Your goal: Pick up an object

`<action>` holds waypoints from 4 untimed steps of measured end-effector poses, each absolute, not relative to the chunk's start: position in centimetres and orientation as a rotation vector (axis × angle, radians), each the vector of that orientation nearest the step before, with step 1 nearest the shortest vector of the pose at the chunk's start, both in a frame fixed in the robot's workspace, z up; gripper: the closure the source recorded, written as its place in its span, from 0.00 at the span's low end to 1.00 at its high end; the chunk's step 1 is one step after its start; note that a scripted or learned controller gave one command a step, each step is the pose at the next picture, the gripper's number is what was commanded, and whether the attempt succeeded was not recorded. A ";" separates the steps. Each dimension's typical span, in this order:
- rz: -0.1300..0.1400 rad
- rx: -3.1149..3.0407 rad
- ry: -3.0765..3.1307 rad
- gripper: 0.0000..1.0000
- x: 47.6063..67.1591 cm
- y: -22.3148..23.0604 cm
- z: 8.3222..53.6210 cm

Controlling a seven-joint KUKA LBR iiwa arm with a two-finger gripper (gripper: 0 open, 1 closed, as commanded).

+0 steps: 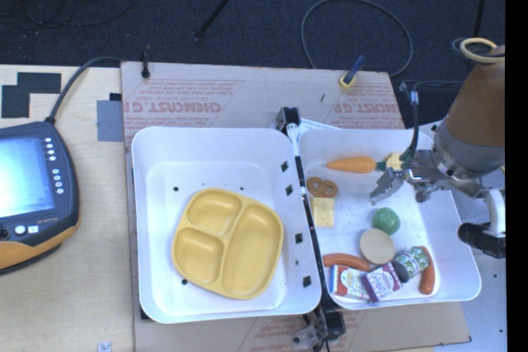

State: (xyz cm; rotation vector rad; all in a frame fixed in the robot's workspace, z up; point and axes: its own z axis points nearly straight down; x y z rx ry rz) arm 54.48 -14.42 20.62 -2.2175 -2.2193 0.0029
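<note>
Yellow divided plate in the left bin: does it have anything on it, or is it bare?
Bare. The yellow plate shows all three compartments with nothing in them; the food items, such as the carrot, lie in the right bin.

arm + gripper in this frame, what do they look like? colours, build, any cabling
The arm is a rounded grey body with a wide orange band above the wrist. The gripper is small, dark metallic, two slim fingers. A thin dark cable runs beside the wrist.

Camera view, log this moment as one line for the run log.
arm: over right bin | gripper: beside carrot, above green ball | held: nothing seen | yellow tray: left bin
</note>
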 end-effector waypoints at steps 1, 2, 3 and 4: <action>0.001 -2.219 -2.218 0.00 54.3 -14.7 8.4; -0.006 -2.220 -2.230 0.00 64.8 -13.5 8.8; 0.005 -2.224 -2.211 0.00 55.0 -17.9 8.8; 0.000 -2.224 -2.211 1.00 55.4 -17.9 9.9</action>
